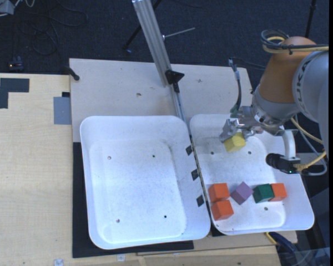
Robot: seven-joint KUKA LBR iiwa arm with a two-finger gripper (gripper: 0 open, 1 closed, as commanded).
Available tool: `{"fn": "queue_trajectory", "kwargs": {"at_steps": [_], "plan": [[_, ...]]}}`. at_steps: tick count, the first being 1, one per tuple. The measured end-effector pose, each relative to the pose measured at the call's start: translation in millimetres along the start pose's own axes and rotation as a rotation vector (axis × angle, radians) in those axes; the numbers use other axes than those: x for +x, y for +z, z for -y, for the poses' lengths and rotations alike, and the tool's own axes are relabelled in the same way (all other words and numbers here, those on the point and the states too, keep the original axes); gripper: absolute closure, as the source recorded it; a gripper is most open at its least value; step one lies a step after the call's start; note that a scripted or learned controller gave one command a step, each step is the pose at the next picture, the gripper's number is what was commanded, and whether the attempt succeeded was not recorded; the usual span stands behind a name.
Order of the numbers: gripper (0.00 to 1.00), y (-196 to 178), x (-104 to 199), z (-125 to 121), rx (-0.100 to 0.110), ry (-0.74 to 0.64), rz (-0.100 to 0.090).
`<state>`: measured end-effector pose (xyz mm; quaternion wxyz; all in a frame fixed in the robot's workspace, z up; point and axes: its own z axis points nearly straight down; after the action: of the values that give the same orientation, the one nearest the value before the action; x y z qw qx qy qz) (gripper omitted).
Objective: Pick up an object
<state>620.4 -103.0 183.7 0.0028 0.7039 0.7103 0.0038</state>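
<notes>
Camera view: end effector [233,133] grips a yellow block [235,143] between its fingers.

The gripper [235,133] hangs over the far part of the right bin [299,218] with a yellow block [235,143] between its fingers. Near that bin's front edge lie two orange blocks [220,200] beside its left wall, then a purple block [242,193], a green block [262,193] and a further orange block [278,191]. The left bin [94,148] adjoins it.
</notes>
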Motion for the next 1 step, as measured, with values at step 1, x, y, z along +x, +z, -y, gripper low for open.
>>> {"fn": "queue_trajectory", "kwargs": {"at_steps": [1], "plan": [[1.0,-31.3,75.3,-14.2,0.008,0.003,0.0]]}}
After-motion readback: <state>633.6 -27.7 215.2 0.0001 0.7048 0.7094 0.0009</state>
